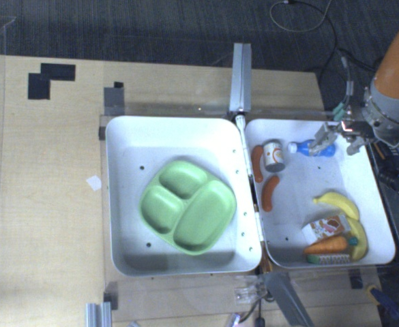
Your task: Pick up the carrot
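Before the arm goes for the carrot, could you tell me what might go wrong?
1. The carrot lies wedged between a small packet and the banana, so the gripper may catch those instead.
2. It sits near the right bin's front wall, leaving little room.
3. The gripper sits at the bin's far edge by a blue bottle, which it might knock.

**Two Bins on a Pale Tabletop**

A green divided plate lay in the left bin. The right bin held two sausages, a small can, a blue-and-white bottle, a banana and a snack packet. Black marks dotted the tabletop.
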`<state>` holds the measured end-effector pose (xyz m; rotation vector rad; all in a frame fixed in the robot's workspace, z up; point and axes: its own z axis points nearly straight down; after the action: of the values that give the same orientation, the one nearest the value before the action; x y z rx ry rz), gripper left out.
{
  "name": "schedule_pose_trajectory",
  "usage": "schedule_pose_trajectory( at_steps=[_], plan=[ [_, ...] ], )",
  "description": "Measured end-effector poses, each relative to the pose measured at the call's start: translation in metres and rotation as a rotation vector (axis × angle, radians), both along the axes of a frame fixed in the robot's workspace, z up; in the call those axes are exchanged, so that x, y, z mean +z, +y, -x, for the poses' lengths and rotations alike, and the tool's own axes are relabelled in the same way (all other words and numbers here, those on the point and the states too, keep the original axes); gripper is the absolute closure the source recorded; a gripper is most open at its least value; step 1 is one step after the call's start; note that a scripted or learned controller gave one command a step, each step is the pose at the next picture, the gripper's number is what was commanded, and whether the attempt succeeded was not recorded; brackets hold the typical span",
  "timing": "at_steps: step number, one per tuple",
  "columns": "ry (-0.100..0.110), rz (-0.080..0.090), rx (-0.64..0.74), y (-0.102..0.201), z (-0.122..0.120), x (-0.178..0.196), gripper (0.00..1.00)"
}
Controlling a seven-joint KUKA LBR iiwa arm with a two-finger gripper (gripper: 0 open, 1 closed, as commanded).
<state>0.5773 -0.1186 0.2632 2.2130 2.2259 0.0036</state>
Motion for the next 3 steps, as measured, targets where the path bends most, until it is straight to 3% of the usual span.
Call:
schedule_pose_trajectory(
  at_steps=[1,2,3],
  plan=[
    [0.002,-0.001,-0.087,0.001,0.048,-0.153,0.0],
    [-0.008,0.0,0.058,-0.014,-0.011,-0.174,0.0],
    [-0.015,-0.001,0.061,-0.012,-0.014,-0.162,1.0]
  ],
)
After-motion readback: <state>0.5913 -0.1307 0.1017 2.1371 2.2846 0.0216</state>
